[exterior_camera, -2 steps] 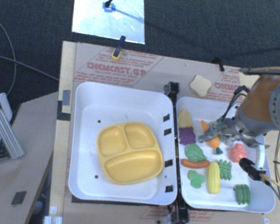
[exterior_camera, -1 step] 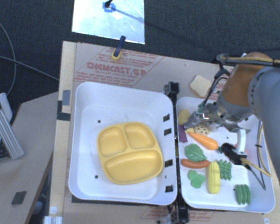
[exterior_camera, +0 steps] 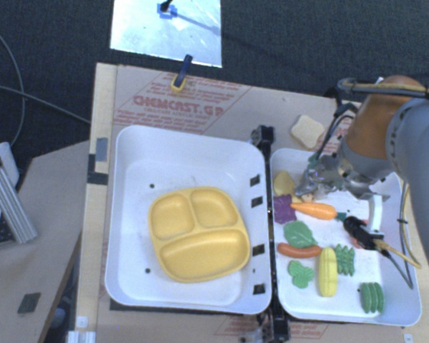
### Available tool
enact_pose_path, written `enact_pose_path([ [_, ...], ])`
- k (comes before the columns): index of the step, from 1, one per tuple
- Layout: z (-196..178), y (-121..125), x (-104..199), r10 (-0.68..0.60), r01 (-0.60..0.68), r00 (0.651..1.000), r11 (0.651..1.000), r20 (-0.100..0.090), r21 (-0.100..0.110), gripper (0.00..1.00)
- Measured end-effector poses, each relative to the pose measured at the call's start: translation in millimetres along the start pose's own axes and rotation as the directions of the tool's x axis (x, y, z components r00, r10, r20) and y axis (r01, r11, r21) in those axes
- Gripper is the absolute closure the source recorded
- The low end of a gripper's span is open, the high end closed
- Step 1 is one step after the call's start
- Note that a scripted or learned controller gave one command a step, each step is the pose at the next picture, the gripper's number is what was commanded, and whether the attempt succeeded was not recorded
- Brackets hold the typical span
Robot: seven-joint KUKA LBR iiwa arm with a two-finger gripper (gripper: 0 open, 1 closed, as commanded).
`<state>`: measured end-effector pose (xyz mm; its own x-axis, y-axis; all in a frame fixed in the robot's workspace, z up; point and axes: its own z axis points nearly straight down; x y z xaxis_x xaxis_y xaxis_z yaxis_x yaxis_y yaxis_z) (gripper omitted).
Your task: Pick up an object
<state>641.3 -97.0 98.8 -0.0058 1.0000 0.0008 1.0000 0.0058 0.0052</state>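
The dark green ridged plastic pickle [exterior_camera: 372,297] lies nearest. The orange plastic carrot [exterior_camera: 315,211] (light, stiff, slippery) sits mid right white bin [exterior_camera: 407,304]; grip across its middle. The gripper [exterior_camera: 310,187] hovers just above, aperture unclear.

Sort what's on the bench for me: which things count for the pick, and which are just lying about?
For the pick:
- gripper, low in the right bin
- carrot
- purple piece
- corn
- sausage
- green leaf

Lying about:
- yellow divided plate in the left bin
- tan block on the cardboard
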Motion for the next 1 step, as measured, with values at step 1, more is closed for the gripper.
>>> enact_pose_path([
  [1, -155.1, -24.1, 76.5, -0.007, 0.007, 1.0, 1.0, -0.002, -0.012, 1.0],
])
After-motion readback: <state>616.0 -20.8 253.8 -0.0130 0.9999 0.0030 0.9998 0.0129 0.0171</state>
